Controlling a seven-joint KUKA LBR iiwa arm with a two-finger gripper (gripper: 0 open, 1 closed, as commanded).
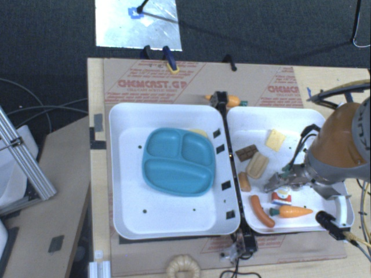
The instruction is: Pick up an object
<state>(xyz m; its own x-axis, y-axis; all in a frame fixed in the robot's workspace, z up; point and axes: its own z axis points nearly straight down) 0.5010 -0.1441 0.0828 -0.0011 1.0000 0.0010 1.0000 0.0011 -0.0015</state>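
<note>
Orange carrot (293, 211) lies just below my gripper (282, 181); grip state unclear, so I'd descend centred over it.

End effector (282, 182) above toy carrot (295, 212)

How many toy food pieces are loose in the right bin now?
7: cheese, chocolate, bread, small sausage, red sausage, carrot, and a red-white piece. The arm may hide more.

I work in a robotics lab: two white bins (174, 227) on a cardboard-covered bench (191, 77), aluminium framing (23, 167), loose cables (35, 106), dark carpet (261, 22).
</note>
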